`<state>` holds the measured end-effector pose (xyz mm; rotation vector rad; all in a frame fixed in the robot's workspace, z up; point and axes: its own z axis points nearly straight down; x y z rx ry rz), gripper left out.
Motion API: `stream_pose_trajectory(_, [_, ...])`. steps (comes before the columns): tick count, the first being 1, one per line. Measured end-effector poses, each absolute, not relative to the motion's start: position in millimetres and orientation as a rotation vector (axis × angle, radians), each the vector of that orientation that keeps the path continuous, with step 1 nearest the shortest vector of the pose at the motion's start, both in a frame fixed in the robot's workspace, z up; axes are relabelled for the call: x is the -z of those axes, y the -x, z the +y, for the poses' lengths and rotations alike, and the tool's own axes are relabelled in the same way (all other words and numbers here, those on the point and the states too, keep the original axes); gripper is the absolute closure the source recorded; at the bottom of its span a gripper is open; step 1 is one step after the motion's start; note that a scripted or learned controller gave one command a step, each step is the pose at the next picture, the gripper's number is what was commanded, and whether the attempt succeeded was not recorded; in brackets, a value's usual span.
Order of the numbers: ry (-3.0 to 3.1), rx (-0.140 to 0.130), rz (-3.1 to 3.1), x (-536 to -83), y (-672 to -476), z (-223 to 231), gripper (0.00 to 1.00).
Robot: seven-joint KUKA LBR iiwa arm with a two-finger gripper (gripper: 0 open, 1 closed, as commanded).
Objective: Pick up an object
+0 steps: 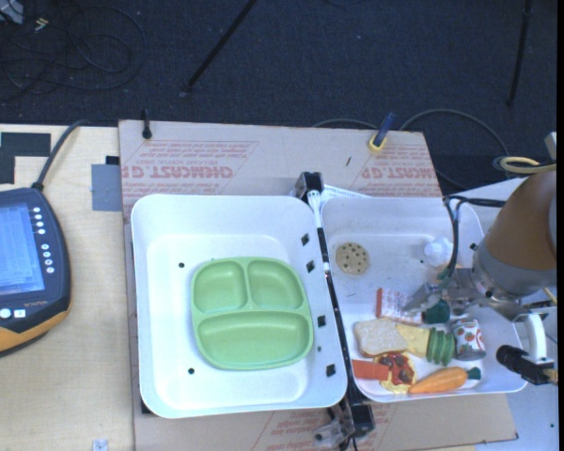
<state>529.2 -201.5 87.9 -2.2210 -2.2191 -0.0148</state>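
Arm [524,228]: grey, with an orange band above the wrist, reaching in from the right edge.
Wrist: angled downward and to the left.
Gripper [432,301]: low at the arm's left end; finger detail unclear.

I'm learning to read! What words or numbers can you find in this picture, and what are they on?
"CHEMCAST GP": red print on the cardboard sheet under the bins, upside down, and partly repeated at top right.
Teach pendant screen: lines too small to read.
Toy can beside the gripper: label too blurred to read.
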Motion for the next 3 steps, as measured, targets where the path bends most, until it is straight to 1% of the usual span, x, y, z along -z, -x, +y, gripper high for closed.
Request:
stream_pose_trajectory(1, [2.233,0.006,-2.224,-102.7,-528.5,-207.5,1.00])
stream_pose_trajectory(2, [2.209,0.006,-2.231,-102.3,-585.0,-106.4,1.00])
stream_pose_trajectory(3, [2.218,0.009,-2.229,-213.9,-575.8,-64.0,1.00])
